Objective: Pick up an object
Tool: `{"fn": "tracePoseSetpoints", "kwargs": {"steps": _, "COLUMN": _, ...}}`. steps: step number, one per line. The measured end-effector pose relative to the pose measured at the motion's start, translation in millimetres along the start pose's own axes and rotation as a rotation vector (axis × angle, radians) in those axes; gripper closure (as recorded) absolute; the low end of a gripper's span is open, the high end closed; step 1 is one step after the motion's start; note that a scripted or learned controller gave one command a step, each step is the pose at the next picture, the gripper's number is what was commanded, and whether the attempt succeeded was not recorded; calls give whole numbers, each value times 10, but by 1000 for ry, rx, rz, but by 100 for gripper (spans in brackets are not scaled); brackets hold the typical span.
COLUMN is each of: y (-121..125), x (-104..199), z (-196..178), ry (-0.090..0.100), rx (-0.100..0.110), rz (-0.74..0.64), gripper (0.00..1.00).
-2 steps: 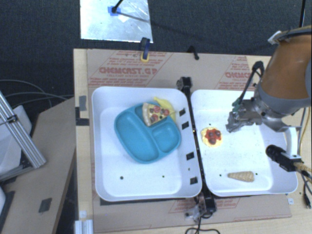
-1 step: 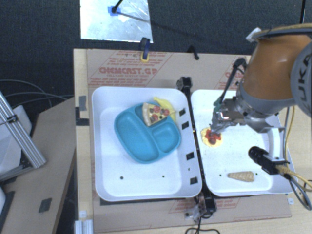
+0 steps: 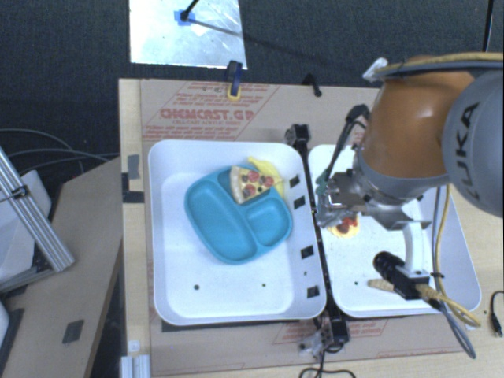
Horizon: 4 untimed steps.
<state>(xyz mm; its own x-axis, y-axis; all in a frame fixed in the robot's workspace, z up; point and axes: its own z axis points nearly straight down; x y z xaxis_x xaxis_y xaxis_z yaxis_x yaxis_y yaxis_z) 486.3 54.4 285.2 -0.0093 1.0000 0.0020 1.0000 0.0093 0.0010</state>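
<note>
In the left bin (image 3: 169, 290): a blue divided plate (image 3: 232, 227) with a toy pizza slice (image 3: 250, 184) in its upper-right section and a yellow piece (image 3: 266, 166), maybe a banana, just past that rim. Right of the plate, over in the right bin (image 3: 346, 298), a small red-and-orange item (image 3: 345, 226) lies partly hidden under the tool (image 3: 335, 201). The arm (image 3: 417, 124) blocks the view, so I can't tell the tool's state.

You're looking at a robotics lab test bench: a grey and orange industrial arm (image 3: 425, 124) looms at the right of the frame, two white bins (image 3: 169, 235) sit on a printed cardboard sheet (image 3: 213, 109) at centre, aluminium framing (image 3: 31, 219) stands at lower left, and loose cables (image 3: 55, 158) trail over dark carpet (image 3: 63, 69) at left.
</note>
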Motion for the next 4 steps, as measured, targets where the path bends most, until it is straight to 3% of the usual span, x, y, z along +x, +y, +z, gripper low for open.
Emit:
{"fn": "tracePoseSetpoints", "kwargs": {"steps": 1, "y": 7, "x": 810, "z": 456, "ry": -1, "rx": 2, "rz": 2, "gripper": 100}}
{"fn": "tracePoseSetpoints", "kwargs": {"steps": 2, "y": 259, "x": 885, "z": -1333, "ry": 4, "rx": -18, "rz": 3, "gripper": 100}}
{"fn": "tracePoseSetpoints", "kwargs": {"steps": 3, "y": 144, "x": 1295, "z": -1614, "ry": 0, "rx": -4, "rz": 2, "gripper": 100}}
{"fn": "tracePoseSetpoints", "kwargs": {"steps": 4, "y": 153, "x": 1277, "z": -1711, "ry": 0, "rx": -5, "rz": 0, "gripper": 100}}
